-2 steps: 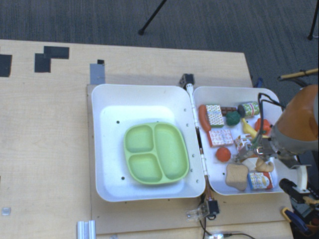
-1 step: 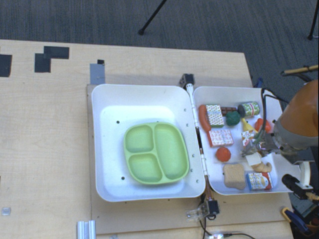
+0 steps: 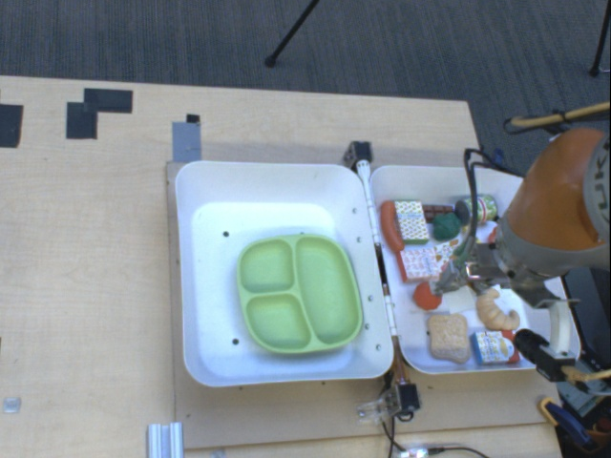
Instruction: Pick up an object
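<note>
Two white bins sit side by side. One green divided plate (image 3: 301, 294) lies in the left bin (image 3: 205, 256). The right bin (image 3: 410, 346) holds a small crowd: one red tomato (image 3: 427, 297), one bread slice (image 3: 448, 337), one croissant (image 3: 496, 310), one can (image 3: 480, 207), several packets. The arm (image 3: 563, 208) covers that bin's right part. The gripper (image 3: 456, 277) hangs over the packets just above the tomato, but I cannot tell whether it is spread or closed.

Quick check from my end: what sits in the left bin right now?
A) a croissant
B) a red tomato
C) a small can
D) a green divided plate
D: the green divided plate lies in the left bin, while the food items lie in the right bin.
</note>
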